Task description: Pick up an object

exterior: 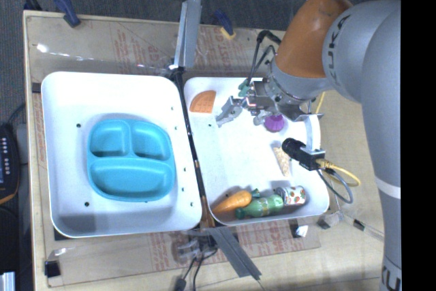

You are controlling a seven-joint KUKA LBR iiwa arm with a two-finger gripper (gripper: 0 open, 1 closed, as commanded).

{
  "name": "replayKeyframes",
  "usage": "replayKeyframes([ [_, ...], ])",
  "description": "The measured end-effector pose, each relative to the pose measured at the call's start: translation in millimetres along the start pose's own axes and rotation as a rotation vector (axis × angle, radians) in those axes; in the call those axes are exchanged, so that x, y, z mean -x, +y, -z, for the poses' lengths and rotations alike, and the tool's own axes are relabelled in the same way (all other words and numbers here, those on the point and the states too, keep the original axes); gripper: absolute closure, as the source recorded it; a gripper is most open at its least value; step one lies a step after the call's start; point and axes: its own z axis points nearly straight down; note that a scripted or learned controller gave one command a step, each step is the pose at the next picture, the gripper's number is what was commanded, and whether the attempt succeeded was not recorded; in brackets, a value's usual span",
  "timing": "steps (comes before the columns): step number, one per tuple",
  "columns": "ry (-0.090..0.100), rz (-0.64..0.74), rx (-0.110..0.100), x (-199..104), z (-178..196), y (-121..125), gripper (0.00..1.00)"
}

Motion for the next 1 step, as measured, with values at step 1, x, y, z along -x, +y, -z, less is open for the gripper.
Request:
replayKeyframes([
  [1, -0.001, -0.002, 0.003, 0.3, -123.1, -80.3, 0.00],
])
